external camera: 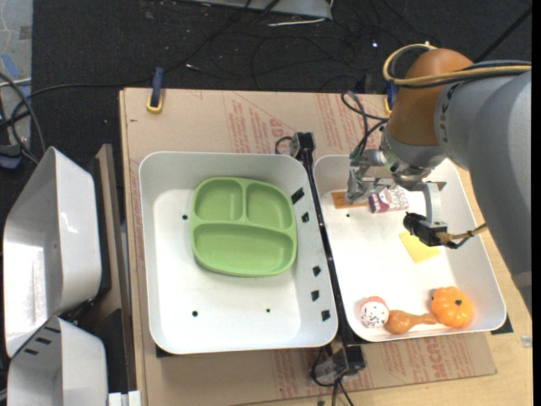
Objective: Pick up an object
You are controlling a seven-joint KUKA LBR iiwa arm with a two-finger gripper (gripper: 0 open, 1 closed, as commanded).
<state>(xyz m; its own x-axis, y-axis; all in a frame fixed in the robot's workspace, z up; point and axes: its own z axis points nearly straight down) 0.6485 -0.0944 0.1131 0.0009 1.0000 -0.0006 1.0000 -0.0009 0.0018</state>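
One small pink-white object (390, 200) sits under your gripper (372, 189); I cannot tell its opening, so descend straight and centred.

surface (245, 112): brown board with red print. Two white bins sit on it side by side, touching: one bin (161, 252) well clear of the jaws, second bin (473, 260) directly beneath them. Yellow-handled clamp (155, 91) on the surface's far edge, well away from the jaws.
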